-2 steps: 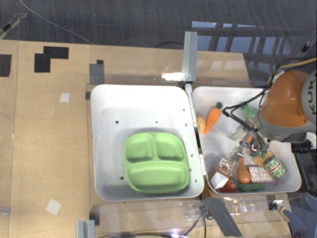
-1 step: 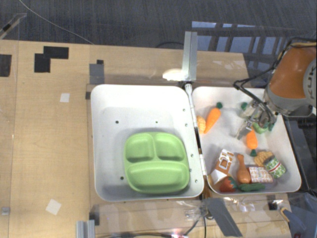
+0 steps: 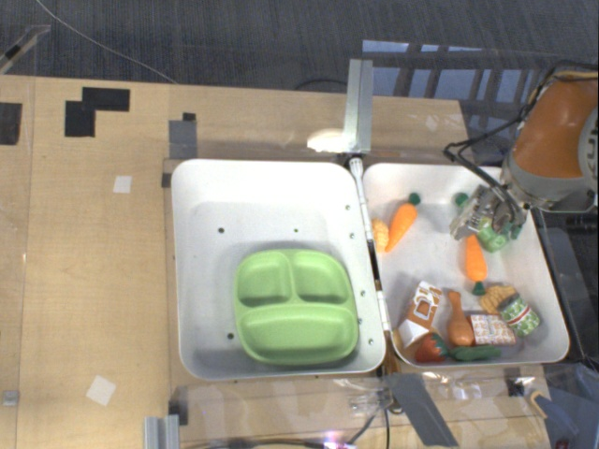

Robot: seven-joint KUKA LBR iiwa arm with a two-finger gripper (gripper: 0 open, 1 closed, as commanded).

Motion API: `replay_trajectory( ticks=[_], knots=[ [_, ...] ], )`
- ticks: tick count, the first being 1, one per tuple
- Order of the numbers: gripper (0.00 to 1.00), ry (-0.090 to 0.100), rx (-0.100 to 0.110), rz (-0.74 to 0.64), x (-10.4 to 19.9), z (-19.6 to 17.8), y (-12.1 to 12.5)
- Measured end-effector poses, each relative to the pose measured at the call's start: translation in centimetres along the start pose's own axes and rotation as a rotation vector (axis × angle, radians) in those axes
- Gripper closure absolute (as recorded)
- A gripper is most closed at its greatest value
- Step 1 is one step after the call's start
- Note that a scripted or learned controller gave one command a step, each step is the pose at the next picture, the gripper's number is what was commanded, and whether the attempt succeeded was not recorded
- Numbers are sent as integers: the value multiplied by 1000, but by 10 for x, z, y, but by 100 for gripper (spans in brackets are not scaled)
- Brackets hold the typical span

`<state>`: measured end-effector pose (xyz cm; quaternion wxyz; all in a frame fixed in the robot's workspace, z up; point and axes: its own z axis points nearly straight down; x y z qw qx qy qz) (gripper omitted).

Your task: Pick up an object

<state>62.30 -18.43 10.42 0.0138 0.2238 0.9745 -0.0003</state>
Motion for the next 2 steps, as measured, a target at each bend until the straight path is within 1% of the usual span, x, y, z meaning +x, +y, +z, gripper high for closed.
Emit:
replay_trajectory(
  ticks=[1,2],
  knots=[
    [100,6,-3,69,16,-122,74],
    [100,6,-1,67,15,-129,72]
  ],
)
